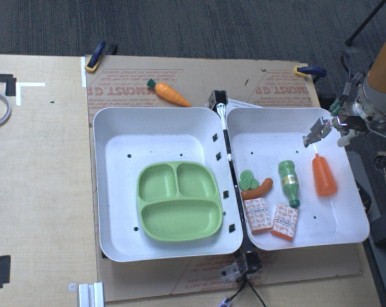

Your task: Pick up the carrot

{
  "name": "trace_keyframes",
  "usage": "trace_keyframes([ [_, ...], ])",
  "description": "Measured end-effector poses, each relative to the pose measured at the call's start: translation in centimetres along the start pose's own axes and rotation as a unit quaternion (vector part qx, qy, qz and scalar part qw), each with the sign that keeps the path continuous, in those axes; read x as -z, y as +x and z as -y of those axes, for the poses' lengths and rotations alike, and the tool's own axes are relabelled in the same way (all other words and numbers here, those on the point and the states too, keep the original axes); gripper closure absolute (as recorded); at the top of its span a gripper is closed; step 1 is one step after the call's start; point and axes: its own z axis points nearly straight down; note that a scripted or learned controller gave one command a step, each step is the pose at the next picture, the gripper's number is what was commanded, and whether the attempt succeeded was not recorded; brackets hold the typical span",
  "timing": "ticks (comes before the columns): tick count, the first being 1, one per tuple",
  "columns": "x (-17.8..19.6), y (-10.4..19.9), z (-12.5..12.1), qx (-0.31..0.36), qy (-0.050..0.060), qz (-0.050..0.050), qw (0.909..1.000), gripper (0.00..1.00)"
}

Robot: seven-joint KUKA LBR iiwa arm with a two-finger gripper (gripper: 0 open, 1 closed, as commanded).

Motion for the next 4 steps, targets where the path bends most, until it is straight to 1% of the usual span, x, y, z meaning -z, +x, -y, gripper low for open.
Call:
trace_keyframes([
  [1, -3.4, 8.2, 0.3, 0.069, 0.000, 0.000, 0.9976, 0.00],
  [2, 0.2, 15.7, 7.0, 0.092, 0.000, 0.000, 0.9957, 0.00],
  [3, -3.5, 13.5, 7.0, 0.078, 0.000, 0.000, 0.9969, 0.00],
  [4, -3.5, 15.2, 8.2, 0.041, 0.000, 0.000, 0.9991, 0.00],
])
